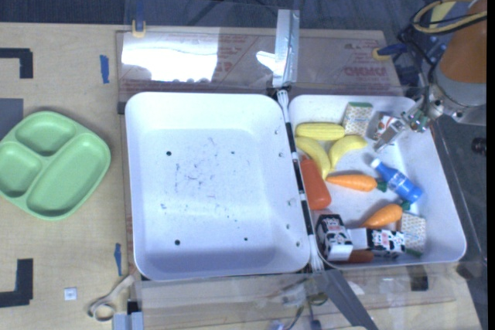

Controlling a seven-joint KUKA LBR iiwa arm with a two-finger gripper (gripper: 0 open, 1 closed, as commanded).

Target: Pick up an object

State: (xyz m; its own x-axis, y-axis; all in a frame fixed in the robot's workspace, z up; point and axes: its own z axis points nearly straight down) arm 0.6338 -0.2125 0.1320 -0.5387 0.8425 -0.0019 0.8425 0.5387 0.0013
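end effector [389, 127] low over far part of right bin [452, 232], near bananas [329, 141]; can't tell if apart or together. right bin has carrots [353, 182], blue bottle [395, 181], small boxes. left bin [155, 120] beside it. green plate [50, 164] on desk [54, 259], far left.

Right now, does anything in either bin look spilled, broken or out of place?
Nothing looks spilled or broken. All the items, including the bananas, carrots and blue bottle, are crowded loosely into the right bin, lying at mixed angles. The gripper hovers over its far end.
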